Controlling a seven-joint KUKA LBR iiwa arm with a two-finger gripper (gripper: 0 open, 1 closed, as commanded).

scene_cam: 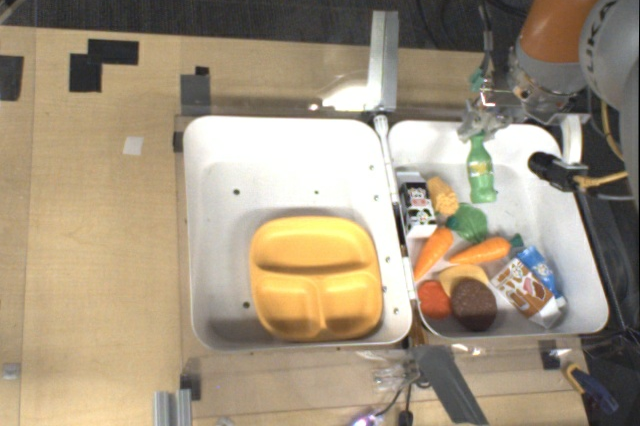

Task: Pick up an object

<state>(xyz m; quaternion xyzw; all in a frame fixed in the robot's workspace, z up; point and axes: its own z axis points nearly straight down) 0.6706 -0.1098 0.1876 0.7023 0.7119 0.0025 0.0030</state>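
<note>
target: green bottle (pixel 481 170), over the back of the right bin (pixel 538 210), neck pointing up at the end effector (pixel 484 122).
end effector state: cannot tell from this slant whether it is wide, narrow or clamped. I only see the bottle's cap end meeting its tip.
contact: looks like a hold at the neck only, if it is a hold at all. I won't call it grasped.
risk 1: slip. A neck pinch on a smooth, tapered bottle gives little purchase, so any jerk on the lift could drop it.
risk 2: swing. The body hangs below the contact point, so a fast traverse would set it swinging and could twist it loose.
risk 3: drop zone. The pile sits just in front: carrots (pixel 432 250), a green toy vegetable (pixel 466 222), a brown round piece (pixel 474 304), a drink carton (pixel 529 286). A falling bottle would land among them and could scatter them.
risk 4: divider. The wall between the bins is near, and a low carry toward the left bin (pixel 262 176) could clip it.
left bin: holds a yellow divided tray (pixel 315 276), well apart from the bottle.
my call: I'd lift slow and straight, then confirm the bottle clears the bin floor before logging a success.
</note>
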